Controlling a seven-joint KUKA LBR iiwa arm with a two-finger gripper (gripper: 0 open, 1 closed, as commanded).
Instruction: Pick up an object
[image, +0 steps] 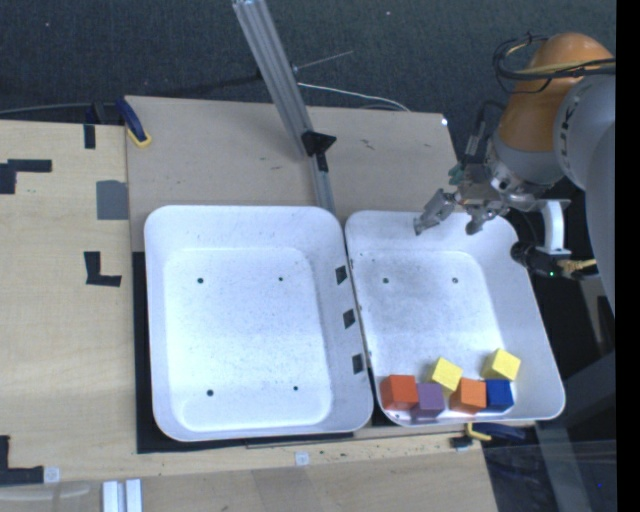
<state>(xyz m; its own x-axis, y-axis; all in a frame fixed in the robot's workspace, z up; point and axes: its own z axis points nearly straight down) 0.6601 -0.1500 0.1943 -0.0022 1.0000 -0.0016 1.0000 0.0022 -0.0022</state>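
Several small blocks lie bunched at the near end of the right bin (520, 300): an orange block (401, 390), a purple block (430, 399), a yellow block (446, 374), another orange block (470, 394), a blue block (499, 394) and a second yellow block (505, 364). My gripper (453, 218) hangs over the far rim of the right bin, well away from the blocks. Its fingers are spread open with nothing between them.
The left bin (160, 300) sits beside the right one, joined by dark clips along the shared edge. A slanted metal rail (285, 90) rises behind the bins. Black tape marks and a yellow-blue clamp (135, 125) lie on the bench at left.
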